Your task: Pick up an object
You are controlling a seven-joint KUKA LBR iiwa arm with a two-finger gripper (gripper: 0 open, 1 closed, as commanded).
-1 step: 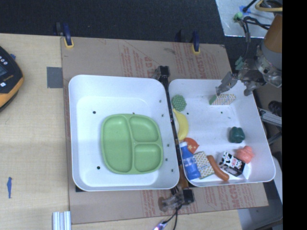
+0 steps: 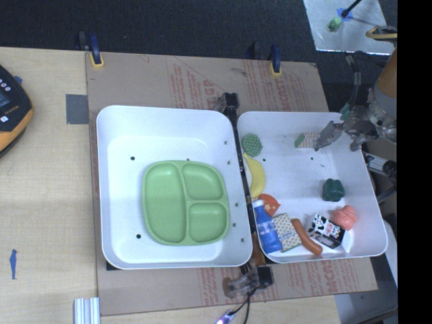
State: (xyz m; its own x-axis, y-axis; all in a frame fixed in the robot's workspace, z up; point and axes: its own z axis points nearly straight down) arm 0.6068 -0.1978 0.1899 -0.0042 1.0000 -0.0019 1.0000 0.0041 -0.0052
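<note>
On the bench sit two white bins side by side, the left bin at 9 o'clock of the right bin. Inside the left bin lies a green divided plate, flat, with three compartments, near the bin's middle.

At 2 o'clock of the right bin, the gripper hangs over the upper right corner, reaching in from 3 o'clock. Its dark fingers point toward 8 o'clock and look close together, but I cannot tell whether they are parted or closed, and nothing shows between them. Just beside the tips, toward 9 o'clock, lies a small green and pale piece on the bin floor; whether the tips touch it I cannot tell.

Along the right bin's left wall, at 10 o'clock, sits a green round thing, and just below it a banana. Toward 7 o'clock come an orange-red piece, a blue bottle and a checked pad, packed closely. At 5 o'clock lie a sausage, a black-and-white cow toy and a pink piece, near one another. A dark green block stands alone at 4 o'clock, well apart from the gripper.
</note>
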